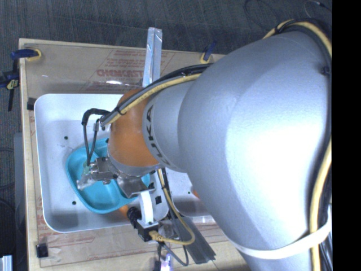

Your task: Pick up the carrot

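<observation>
Claw [93, 176] low over blue bowl [98, 193]; grip state I cannot tell. Carrot [125, 210] peeks beside; I'd shift toward it.

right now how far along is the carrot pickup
Done: the arm has reached over the left bin, with its wrist above a blue bowl-like object. In hand: nothing that can be confirmed; the gripper sits low over the blue object. Left: grasping and lifting the carrot; a small orange patch by the blue rim may be it.

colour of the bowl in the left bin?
Light blue bowl, seen in the camera view.
</observation>
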### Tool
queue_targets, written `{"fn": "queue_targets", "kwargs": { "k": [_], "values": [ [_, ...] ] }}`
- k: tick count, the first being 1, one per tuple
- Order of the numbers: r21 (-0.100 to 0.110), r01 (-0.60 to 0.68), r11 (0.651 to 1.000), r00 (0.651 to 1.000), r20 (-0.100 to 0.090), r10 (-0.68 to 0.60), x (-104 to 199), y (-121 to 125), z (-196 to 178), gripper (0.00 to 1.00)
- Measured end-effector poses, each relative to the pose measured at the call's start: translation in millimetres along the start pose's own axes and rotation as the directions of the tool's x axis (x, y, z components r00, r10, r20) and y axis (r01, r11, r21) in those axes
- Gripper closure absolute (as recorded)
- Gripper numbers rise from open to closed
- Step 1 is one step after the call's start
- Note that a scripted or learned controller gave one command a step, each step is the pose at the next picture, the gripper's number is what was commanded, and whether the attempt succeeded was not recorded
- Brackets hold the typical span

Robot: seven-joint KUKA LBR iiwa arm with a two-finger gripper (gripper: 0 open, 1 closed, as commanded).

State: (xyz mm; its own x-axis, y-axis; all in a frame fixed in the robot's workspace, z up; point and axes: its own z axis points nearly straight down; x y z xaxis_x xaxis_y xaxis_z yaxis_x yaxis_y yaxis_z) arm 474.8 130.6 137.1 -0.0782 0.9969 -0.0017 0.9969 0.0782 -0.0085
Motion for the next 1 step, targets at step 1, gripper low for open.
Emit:
{"fn": "queue_targets", "kwargs": {
  "k": [1],
  "values": [
    [-0.006, 0.141, 0.990, 0.990, 0.000, -0.141, -56.5, -2.9, -156.4, 0.00]
  ]
}}
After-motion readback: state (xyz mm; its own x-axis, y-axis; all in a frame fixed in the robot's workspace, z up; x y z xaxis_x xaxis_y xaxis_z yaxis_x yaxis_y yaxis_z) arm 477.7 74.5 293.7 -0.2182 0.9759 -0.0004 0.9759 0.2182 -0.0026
